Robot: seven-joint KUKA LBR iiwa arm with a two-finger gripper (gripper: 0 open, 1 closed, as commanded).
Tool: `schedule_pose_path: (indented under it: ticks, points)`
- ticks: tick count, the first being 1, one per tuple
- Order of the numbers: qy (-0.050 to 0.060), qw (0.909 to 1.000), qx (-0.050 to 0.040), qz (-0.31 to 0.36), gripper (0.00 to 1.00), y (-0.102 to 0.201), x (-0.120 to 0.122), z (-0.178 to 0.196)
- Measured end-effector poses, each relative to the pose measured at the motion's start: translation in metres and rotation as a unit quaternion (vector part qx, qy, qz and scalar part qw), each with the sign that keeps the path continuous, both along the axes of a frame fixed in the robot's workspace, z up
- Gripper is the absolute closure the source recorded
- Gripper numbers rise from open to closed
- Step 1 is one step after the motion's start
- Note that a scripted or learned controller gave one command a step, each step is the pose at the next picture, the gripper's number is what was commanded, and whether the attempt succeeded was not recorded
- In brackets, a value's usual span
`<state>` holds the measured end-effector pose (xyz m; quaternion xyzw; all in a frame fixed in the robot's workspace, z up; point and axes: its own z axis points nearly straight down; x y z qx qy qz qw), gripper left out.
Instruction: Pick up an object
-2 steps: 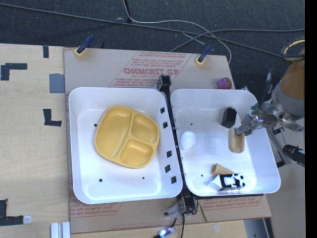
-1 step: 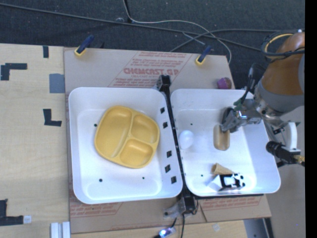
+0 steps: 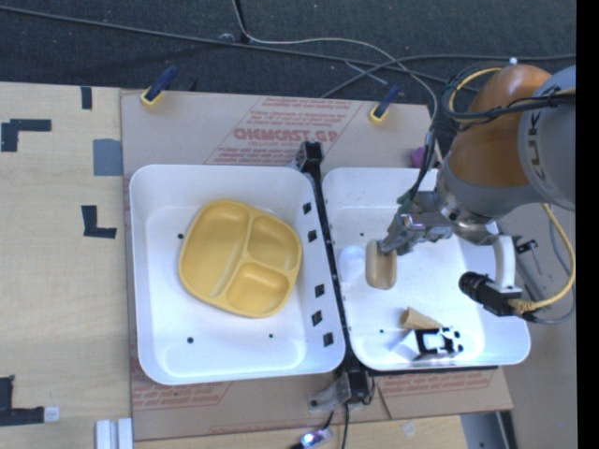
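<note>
While the arm reached in from the right over the right bin, the gripper sat low above the bin's left half, directly over a tan cylinder, possibly a cup or a cork-coloured tube, that stood or hung just under the fingers. Whether the fingers were apart or clamped on the cylinder could not be told; the wrist hid the contact, so no grasp was logged. Judged from this, the pick was at the grasp stage at best: approach done, the hold unconfirmed, and any lift clear of the bin floor still to be shown. The cylinder appeared close to or touching the white floor, near the divider between the bins. Other items in the right bin: a small tan wedge near the front, and just beside it a black-and-white piece, shape unclear; a pale, translucent object lay just left of the cylinder against the divider. The left bin held a yellow sectioned plate, lying flat and well apart from the gripper. Both bins rested on a brown cardboard sheet held by yellow clamps at the back, on a light wooden bench with dark tape marks. Behind it was dark carpet crossed by cables.
</note>
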<state>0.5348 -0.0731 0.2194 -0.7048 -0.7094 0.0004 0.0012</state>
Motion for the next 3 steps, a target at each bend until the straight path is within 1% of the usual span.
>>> schedule_pose_path:
  ticks: [1,2,3]
  points:
    - [0.0,1.0,0.0002,0.001,1.0,0.064,0.001,0.005]
    - [0.001,1.0,0.0,0.0,1.0,0.124,-0.001,-0.005]
    - [0.0,1.0,-0.0003,0.0,1.0,0.168,-0.004,0.003]
